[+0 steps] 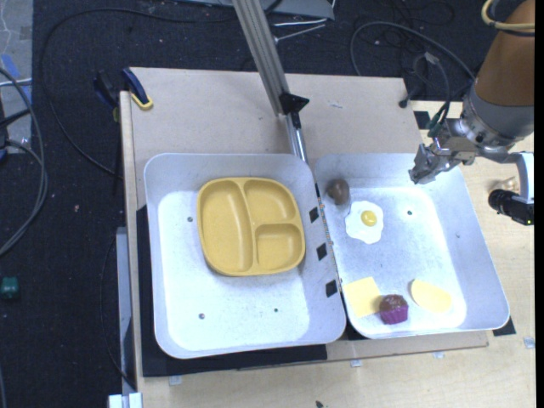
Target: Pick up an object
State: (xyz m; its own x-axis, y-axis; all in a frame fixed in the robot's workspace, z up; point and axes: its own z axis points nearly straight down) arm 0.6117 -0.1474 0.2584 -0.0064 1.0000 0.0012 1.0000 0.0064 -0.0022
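On the pale wooden counter (212, 113) sit two shallow white bins with rounded corners and speckled floors. The left bin (170, 313) carries a matte yellow plastic tray (252, 225), rounded-square, moulded into three compartments.

In the right bin (459, 253) lie five small pieces. A flat fried egg (365, 223), white with a glossy yellow yolk, sits at about 10 o'clock from the bin's middle; a dull brown lump (337, 190) lies just beyond it at 11 o'clock, its kind hard to make out. Along the 6 o'clock rim are a flat yellow square (361, 296), a knobbly purple piece (393, 308) touching it, and a pale yellow oval (431, 296) near at 5 o'clock.

The pincer (422, 170) hangs over the right bin's 1 o'clock corner, dark and small; whether it is spread or pressed together cannot be told. Nothing shows between its tips. The arm above, grey with an orange band, is cut off at the upper right.
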